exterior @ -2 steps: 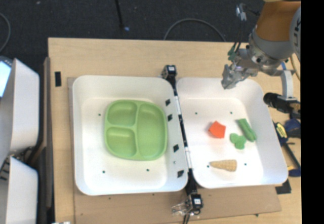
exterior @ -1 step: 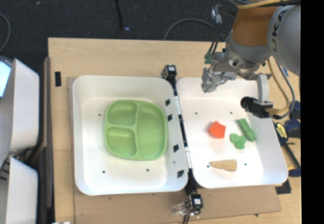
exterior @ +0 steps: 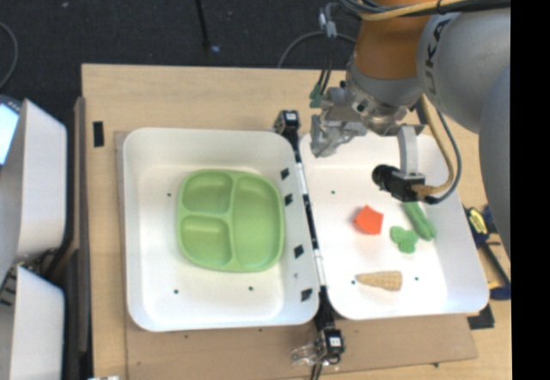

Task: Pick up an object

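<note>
Three small objects are lying in the right bin (exterior: 455, 284) as the grey arm (exterior: 468, 52) is reaching in from the right: an orange-red block (exterior: 369, 219) near the middle, a green piece (exterior: 412, 228) just beside it to the right, and a tan cone (exterior: 381, 281) nearer the front wall. The end effector (exterior: 331, 136) is hovering over the bin's far left corner, close to the divider between the bins, and nothing is showing between its fingers; whether they are apart or together cannot be told from this angle. In the left bin (exterior: 146, 301) a green compartment plate (exterior: 230, 219) is sitting alone on the worktop's (exterior: 103, 86) other half. By the look of it, the approach is under way and no grasp has been made. The next move is calling for a shift toward the front and right, then a descent squarely over one chosen piece, the block seeming the plainest target.
</note>
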Controlling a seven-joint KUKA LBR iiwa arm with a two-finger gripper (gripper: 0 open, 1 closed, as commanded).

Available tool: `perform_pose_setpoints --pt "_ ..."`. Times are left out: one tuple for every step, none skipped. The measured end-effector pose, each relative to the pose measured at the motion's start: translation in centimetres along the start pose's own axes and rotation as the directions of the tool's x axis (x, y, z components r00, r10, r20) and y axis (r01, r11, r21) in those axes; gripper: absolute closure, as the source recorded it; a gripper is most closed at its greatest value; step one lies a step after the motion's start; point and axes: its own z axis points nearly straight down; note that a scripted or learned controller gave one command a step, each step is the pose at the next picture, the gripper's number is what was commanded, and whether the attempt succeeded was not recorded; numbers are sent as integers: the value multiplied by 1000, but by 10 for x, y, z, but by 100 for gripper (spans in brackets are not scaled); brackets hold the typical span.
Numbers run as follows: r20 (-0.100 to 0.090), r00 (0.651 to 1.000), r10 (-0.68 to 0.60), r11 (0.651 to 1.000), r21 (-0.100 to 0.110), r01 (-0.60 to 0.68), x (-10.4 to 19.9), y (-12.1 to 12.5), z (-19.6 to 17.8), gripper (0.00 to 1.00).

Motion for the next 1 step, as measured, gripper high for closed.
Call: perform_pose_setpoints --pt "0 1000 0 1000 1 0 57 -11 1 100"
